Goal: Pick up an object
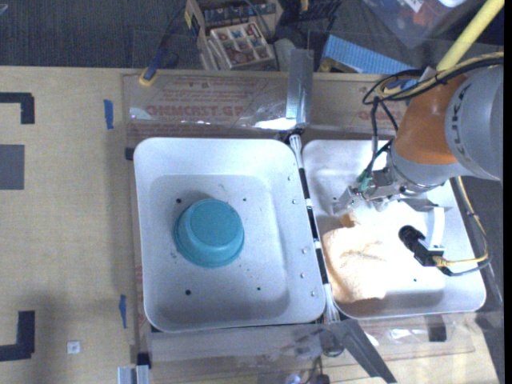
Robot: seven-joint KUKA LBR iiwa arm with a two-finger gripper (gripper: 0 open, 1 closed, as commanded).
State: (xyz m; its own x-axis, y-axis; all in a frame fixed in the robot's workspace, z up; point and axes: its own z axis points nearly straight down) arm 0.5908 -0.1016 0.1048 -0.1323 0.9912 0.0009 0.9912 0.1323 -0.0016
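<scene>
We see the pincer (352,198) low over the far left part of the right bin (460,298). Whether it is parted or closed we cannot tell, and nothing shows clamped in it. The cloth (360,262), a pale crumpled heap, lies just near of the pincer, in the bin's near left corner, with no clear long axis. We judge it the closest target. The bowl (210,232) sits inverted in the left bin (156,166), well apart to the left.

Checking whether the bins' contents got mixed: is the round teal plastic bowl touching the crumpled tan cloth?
Apart. The camera view shows the round teal plastic bowl in the left white bin and the crumpled tan cloth in the right bin, divider between.
</scene>
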